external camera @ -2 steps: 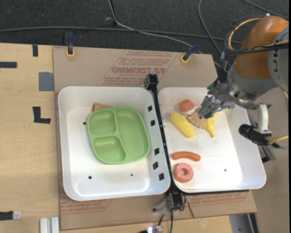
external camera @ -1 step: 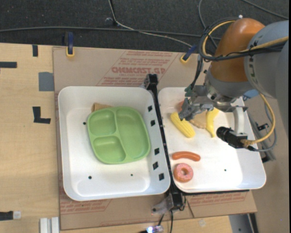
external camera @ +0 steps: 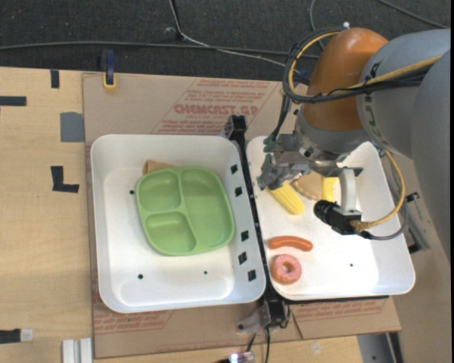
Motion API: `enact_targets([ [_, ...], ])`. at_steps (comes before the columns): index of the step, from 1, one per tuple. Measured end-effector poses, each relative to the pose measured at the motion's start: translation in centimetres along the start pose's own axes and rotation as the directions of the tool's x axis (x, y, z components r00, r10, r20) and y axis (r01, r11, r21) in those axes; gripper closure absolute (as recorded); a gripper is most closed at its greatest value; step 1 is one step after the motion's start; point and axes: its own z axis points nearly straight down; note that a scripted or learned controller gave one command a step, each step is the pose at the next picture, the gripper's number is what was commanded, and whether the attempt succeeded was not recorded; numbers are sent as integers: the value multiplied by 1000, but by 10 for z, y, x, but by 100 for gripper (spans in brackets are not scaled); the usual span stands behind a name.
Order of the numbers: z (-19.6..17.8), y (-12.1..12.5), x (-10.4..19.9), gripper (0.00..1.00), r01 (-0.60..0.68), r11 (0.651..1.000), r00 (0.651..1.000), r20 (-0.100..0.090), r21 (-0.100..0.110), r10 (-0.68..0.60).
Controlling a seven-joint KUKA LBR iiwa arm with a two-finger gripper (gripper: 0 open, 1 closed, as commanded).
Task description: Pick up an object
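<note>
The gripper (external camera: 278, 174) hangs low over the right bin (external camera: 378, 274), near its upper left corner; whether it is open or closed cannot be told from this angle. A yellow corn cob (external camera: 289, 198) lies just below and to the right of it. Further down from it lie a sausage (external camera: 290, 243) and, beyond that, a pink donut (external camera: 287, 268). To its left, in the left bin (external camera: 110, 278), sits a green divided plate (external camera: 185, 209).
</note>
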Motion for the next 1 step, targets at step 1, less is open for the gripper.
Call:
enact_targets([
  [1, 12, -3, 54, 100, 0, 1000, 1000, 1, 2, 0],
])
